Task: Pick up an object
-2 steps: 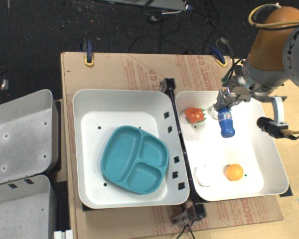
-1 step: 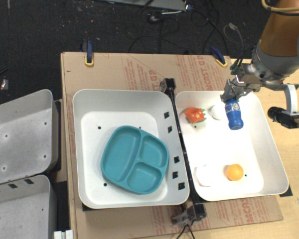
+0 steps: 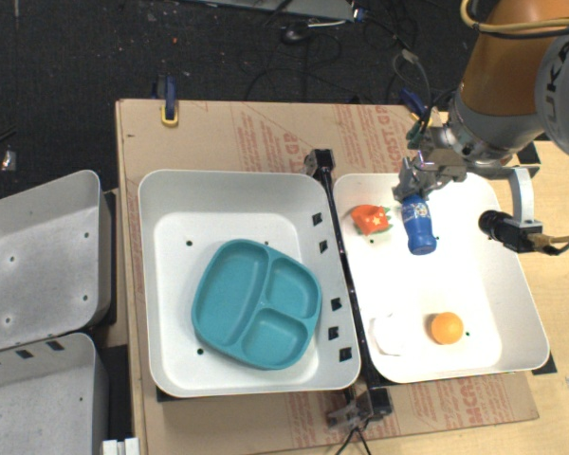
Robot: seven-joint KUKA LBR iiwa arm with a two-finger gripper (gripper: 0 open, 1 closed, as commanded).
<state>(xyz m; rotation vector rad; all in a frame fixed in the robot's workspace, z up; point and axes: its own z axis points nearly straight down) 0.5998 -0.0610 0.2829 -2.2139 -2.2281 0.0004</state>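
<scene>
And here is the arm reaching in from the upper right of the frame, its end effector (image 3: 415, 186) hanging low over the top of the right bin (image 3: 484, 349), right at the upper end of a blue bottle (image 3: 418, 224). The bottle sits tilted, its cap end up toward the end effector, its base pointing down the frame, and that is the likeliest target. Does the end effector have it? I cannot tell: the wrist blocks the contact point, so whether it is open, closed or gripping the bottle stays hidden. Just left of the bottle, near the divider, lies a red-orange toy with a green bit (image 3: 370, 218), close enough that a wide approach could nudge it. Lower in the same bin an orange ball (image 3: 446, 328) rests well apart, beside a pale white piece (image 3: 390, 335) in the lower left corner. Over in the left bin (image 3: 161, 282) a teal divided tray (image 3: 256, 303) lies flat, hard to pinch from above, which may be why the arm works the right side. The worktop (image 3: 228, 131) carries both bins side by side.
</scene>
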